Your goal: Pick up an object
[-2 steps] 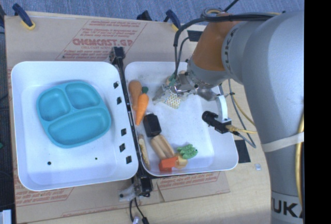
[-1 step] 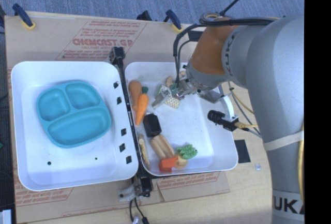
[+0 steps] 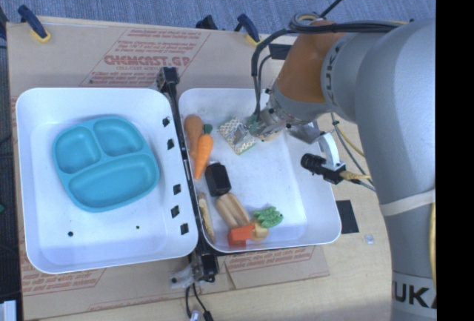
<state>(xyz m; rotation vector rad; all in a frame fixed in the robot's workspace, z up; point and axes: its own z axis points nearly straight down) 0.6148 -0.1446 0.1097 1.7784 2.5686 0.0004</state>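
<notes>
A: Counting first: there were two white bins, the left bin [image 3: 29, 164] and the right bin [image 3: 311, 201], side by side on a brown board [image 3: 133, 53].

B: And in them?

A: One blue tray [image 3: 106, 161] with three compartments lay in the left bin. The right bin held two carrots [image 3: 198, 141] lying next to each other near its left wall, one black block [image 3: 218, 179] just below them, one tan bread-like piece [image 3: 231, 210], one green leafy bit [image 3: 269, 217], one small red piece [image 3: 240, 235] and a thin pale stick [image 3: 204, 214] along the left wall.

B: The thing being picked?

A: One small packet [image 3: 238, 136], pale with a green and white checked pattern and a greyish fold, crumpled, lying in the upper middle of the right bin, right of the carrots.

B: The gripper?

A: The gripper [image 3: 261, 127] was low in that bin, its tip touching or just beside the packet's right edge. Whether the jaws were apart or together, I couldn't tell; the wrist hid them.
</notes>
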